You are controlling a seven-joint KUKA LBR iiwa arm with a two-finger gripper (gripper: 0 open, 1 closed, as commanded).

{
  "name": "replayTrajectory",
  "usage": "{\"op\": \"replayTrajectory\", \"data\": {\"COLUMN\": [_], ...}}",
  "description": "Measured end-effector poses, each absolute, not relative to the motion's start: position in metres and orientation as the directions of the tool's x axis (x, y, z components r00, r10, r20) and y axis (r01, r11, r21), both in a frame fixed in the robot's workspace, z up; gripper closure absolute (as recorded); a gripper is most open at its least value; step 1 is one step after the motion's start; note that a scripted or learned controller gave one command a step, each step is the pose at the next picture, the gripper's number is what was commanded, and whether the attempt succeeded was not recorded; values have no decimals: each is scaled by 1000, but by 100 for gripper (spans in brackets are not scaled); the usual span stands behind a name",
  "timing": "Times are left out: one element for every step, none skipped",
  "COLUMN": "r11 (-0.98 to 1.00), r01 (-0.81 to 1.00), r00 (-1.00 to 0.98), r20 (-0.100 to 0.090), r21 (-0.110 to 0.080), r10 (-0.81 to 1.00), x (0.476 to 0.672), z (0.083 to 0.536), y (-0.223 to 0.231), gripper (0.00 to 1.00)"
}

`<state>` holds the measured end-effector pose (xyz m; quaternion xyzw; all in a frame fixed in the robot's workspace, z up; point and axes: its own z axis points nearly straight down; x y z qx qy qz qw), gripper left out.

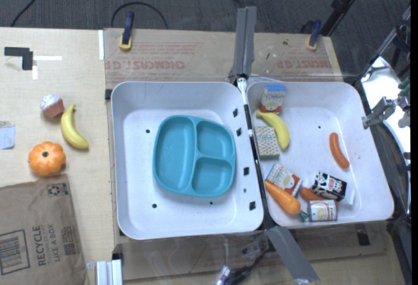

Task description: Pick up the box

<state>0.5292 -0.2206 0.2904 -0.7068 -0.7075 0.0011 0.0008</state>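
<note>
The right bin (366, 146) holds several small items. A small orange and white box (283, 178) lies near its lower middle, tilted, touching a carrot (283, 198). To its right lies a black and white cow-print carton (328, 186). A pale green patterned box (266, 142) lies by the bin's left wall next to a banana (276, 128). The gripper (382, 112) is at the far right, above the right bin's outer rim and well away from the boxes, with nothing seen in it.
In the right bin there are also a sausage (338, 150), a can (322, 211) and a small tub (273, 98). A blue divided plate (194, 156) sits in the left bin (130, 166). Toy banana, pumpkin and cupcake lie on the left bench.
</note>
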Motion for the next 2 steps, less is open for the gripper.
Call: {"op": "replayTrajectory", "data": {"r11": [-91, -92], "r01": [996, 996], "r00": [91, 92], "r20": [0, -1], "r21": [-4, -4], "r10": [996, 996], "x": [565, 566], "z": [172, 181], "y": [-151, -152], "gripper": [0, 100]}}
